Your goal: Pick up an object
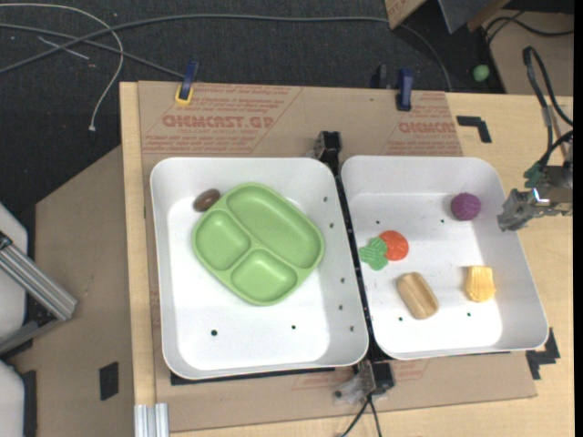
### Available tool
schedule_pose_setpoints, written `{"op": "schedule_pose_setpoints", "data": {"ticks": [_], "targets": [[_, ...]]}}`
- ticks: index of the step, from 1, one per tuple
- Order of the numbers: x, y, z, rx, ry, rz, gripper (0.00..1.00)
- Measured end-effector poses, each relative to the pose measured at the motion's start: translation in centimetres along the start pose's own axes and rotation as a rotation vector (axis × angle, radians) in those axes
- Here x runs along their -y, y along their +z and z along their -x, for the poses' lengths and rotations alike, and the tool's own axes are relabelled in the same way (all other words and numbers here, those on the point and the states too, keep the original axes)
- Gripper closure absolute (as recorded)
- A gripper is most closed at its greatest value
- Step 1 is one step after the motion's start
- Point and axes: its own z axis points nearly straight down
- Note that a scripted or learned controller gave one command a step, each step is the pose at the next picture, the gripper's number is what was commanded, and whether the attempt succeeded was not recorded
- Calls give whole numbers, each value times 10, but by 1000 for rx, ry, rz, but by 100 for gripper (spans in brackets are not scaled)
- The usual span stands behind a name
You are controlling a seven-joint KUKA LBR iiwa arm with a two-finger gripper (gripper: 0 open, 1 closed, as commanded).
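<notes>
Counting two shallow white bins on the bench: left bin (182,335) and right bin (437,176), edges touching down the middle. Hanging at the far right, just past the right bin's outer rim, the gripper (516,210); fingers too small and blurred to tell whether spread or closed, with nothing seen between them.

Nearest the fingers, just to their left inside the right bin: one purple ball (465,206). Lower and a little left of the fingers: one yellow piece (480,282), close to the bin's right wall. Farther left and lower: one tan bread-like roll (417,295). Farther left again, near the divide between the bins: one orange-red piece (393,244) touching one green leafy piece (373,255). Five small things in that bin in all.

Well apart from the fingers, across in the left bin: one green plate (259,242) with three compartments, lying turned at an angle, and one small brown lump (208,199) touching its upper-left rim.

Clipped to the far edge of the cardboard sheet (273,121): two blue clamps, one left (188,80), one right (404,88). Printed on the cardboard in red, faded: something like "CHEMCAST GP", once above each bin, the right-hand copy partly cut off.
</notes>
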Motion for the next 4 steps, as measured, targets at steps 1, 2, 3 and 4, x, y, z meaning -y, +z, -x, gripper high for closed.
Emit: {"op": "schedule_pose_setpoints", "data": {"ticks": [1,2,3,4], "targets": [[-21,6,-40,-2,-3,-3,100],[-48,9,-89,-3,-5,-2,100],[-63,4,-141,-4,-5,-2,100],[-73,19,-199,-4,-5,-8,100]]}}
